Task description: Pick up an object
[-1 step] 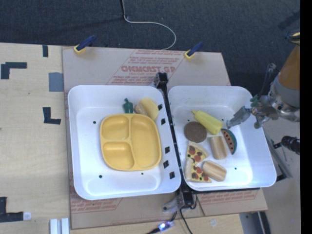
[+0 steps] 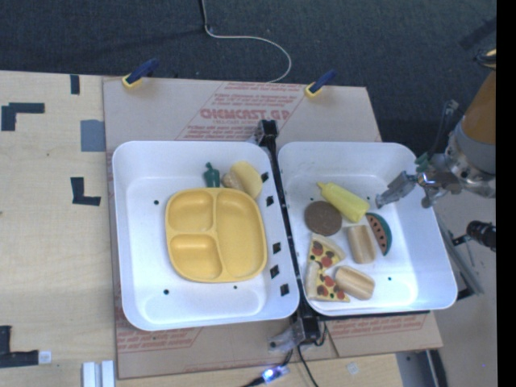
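Observation:
The right bin (image 2: 419,285) holds several toy foods. A yellow corn cob (image 2: 343,201) lies beside a brown round patty (image 2: 322,217). Below them are a watermelon slice (image 2: 379,233), a hot dog (image 2: 359,243), a pizza slice (image 2: 323,268) and a bread roll (image 2: 355,281). My gripper (image 2: 409,193) hangs over the bin's upper right part, right of the corn cob and above the watermelon slice. It is open with nothing between its fingers.
The left bin (image 2: 133,216) carries a yellow divided plate (image 2: 215,235), with a small green piece (image 2: 211,176) and a pale yellow piece (image 2: 245,177) at its top edge. A black divider (image 2: 274,208) runs between the bins. Two clamps (image 2: 139,72) hold the cardboard base.

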